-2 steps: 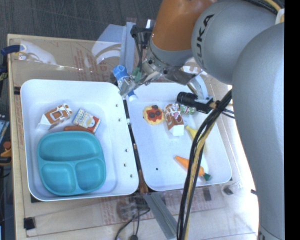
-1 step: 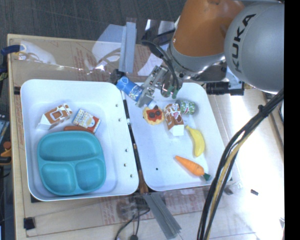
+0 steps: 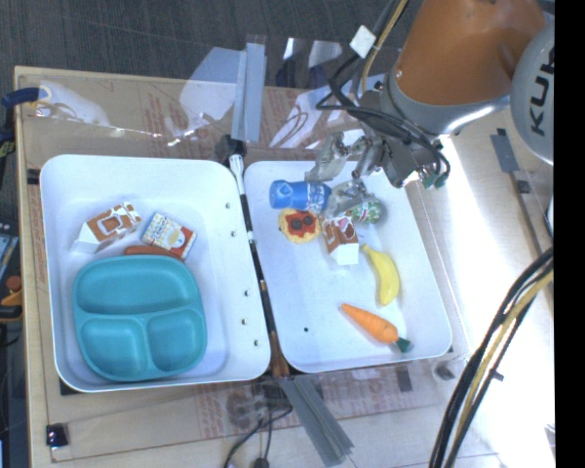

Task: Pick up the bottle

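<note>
Right bin [image 3: 424, 261], contents:
- Blue bottle [image 3: 298, 195], lying on its side at the far left of this bin, yellow cap end [image 3: 284, 195] pointing left toward the divide between the bins.
- Round yellow piece with a red top [image 3: 299, 226], just near of the bottle, touching or almost touching it.
- Small red-and-white carton [image 3: 340, 238], right of the round piece, near the bin's middle.
- Green speckled item [image 3: 363, 209], far of the carton; its kind cannot be made out.
- Banana [image 3: 383, 274], upright on the view, near and right of the carton.
- Carrot [image 3: 372, 325], lying aslant in the near right part, green end toward the right corner.

Left bin [image 3: 58, 178], contents:
- Teal divided tray [image 3: 136, 318], three compartments, filling the near half.
- Two small snack cartons [image 3: 113, 222] [image 3: 168, 233], side by side, just far of the tray.

Arm: grey wrist with orange band [image 3: 463, 37], reaching in from the right over the far edge of the right bin.

Gripper [image 3: 346, 169]: above the bin's far side, just right of and beyond the bottle; nothing visible between its fingers, and whether they stand wide or narrow cannot be told. Bottle rests on the bin floor.
</note>
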Robot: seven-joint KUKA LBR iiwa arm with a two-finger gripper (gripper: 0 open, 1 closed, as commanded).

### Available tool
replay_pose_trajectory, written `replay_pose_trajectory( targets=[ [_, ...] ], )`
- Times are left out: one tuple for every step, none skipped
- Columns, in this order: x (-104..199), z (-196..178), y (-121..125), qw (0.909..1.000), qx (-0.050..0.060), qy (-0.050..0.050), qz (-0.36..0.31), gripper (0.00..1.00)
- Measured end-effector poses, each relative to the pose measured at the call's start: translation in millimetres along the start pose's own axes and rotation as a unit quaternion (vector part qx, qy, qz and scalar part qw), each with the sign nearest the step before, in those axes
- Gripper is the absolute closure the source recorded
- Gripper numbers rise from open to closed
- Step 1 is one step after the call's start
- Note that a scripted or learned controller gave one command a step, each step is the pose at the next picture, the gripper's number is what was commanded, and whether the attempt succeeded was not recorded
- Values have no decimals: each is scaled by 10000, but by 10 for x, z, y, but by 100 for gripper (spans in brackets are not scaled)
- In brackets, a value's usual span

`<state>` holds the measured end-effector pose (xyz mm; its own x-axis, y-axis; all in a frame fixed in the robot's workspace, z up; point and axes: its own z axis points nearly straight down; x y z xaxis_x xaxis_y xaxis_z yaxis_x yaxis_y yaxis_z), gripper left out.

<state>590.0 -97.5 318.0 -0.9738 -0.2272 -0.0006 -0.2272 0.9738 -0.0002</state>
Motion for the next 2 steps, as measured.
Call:
replay_pose_trajectory(
  targets=[
    [-133, -837, -615, 9949, 3, -7, -1007, 100],
    [410, 471, -638, 9577, -9, 2, -2877, 100]
  ],
)
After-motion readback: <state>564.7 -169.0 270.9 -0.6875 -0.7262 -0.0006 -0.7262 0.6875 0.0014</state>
